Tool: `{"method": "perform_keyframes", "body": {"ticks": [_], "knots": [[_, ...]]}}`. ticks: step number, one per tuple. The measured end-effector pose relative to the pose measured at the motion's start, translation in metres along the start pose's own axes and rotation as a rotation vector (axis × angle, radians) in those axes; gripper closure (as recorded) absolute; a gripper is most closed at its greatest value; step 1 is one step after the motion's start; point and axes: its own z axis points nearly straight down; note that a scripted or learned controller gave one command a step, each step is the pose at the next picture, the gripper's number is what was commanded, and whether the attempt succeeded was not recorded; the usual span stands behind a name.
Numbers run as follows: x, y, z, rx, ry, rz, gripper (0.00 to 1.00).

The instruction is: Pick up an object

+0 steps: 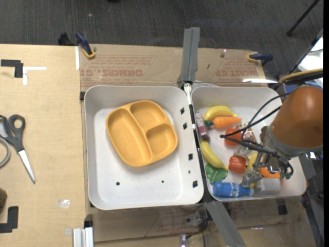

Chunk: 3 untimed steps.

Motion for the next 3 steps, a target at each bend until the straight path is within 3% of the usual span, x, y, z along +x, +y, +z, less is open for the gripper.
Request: {"method": "perform_keyframes", "body": {"ticks": [2, 3], "knots": [[-0.157, 0.04, 0.012, -0.005, 0.048, 0.082, 0.0], [-0.051, -0.001, 0.007, -0.005, 0.027, 0.01, 0.0]]}}
